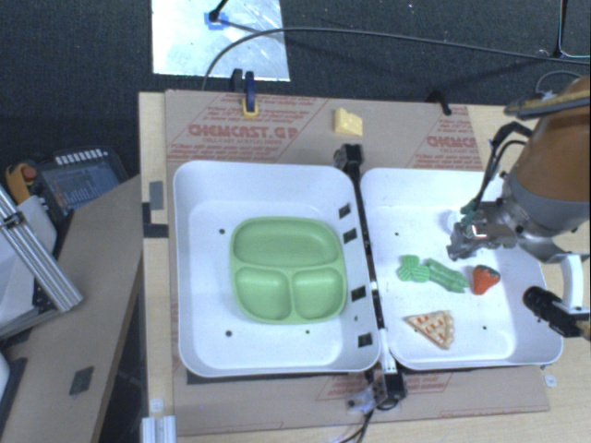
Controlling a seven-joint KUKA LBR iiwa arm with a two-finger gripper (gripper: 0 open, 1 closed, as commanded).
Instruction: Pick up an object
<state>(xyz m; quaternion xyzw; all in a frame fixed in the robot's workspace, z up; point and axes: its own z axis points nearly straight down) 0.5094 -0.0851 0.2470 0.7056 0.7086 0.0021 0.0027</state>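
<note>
Presently we note the tool hanging over the right white plastic bin; we cannot tell its state. Just below-right lies a small red toy strawberry, with a green leafy toy vegetable lengthwise leftward.

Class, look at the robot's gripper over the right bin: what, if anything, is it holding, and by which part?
Nothing visibly. The gripper hangs above the right bin, apart from the green toy.

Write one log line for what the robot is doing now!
end effector: above right bin | nearest: green toy, strawberry | pizza slice: untouched | nothing visibly grasped
</note>
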